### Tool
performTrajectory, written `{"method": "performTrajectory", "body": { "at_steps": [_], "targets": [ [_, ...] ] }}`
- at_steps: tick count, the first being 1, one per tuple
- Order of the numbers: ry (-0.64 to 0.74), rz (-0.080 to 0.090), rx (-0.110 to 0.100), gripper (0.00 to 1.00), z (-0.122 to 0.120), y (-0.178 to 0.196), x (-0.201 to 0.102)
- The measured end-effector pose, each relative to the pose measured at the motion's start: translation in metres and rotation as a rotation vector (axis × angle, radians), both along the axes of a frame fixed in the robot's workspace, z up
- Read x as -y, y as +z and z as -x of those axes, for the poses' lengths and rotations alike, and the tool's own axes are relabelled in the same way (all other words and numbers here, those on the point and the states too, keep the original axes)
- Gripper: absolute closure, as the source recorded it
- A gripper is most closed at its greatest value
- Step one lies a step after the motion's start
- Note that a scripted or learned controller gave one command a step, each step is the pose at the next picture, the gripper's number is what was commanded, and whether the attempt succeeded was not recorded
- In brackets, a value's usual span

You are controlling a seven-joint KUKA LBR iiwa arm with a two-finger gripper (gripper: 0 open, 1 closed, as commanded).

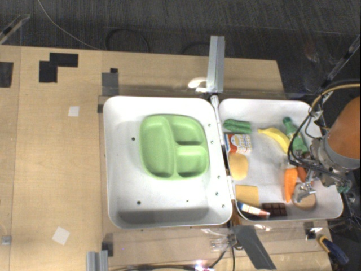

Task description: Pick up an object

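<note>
My gripper (304,189) is low in the right bin (265,113), near its right front corner, under the orange-banded wrist (344,134). It sits just right of an orange carrot (289,184) and over a tan round item (307,202). Cables and the wrist hide the gripper's tip. No object is visibly lifted. A banana (274,137) and a green item (290,126) lie further back.
In the right bin lie a green packet (237,126), a small carton (240,144), a tan roll (239,166), a yellow block (247,194), a brown bar (275,209) and a red-and-white pen (254,210). The left bin (121,168) holds a green divided plate (172,145).
</note>
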State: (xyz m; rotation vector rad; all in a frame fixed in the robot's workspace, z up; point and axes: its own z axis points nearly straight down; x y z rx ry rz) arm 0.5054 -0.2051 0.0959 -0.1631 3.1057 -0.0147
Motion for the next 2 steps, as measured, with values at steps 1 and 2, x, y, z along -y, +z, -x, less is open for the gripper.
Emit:
{"method": "performTrajectory", "body": {
  "at_steps": [1,2],
  "targets": [
    [0.03,0.001,-0.001,0.0,0.0018,-0.0003,-0.0006],
    [0.023,0.001,-0.002,0.0,0.0024,-0.0004,-0.0005]
  ]
}}
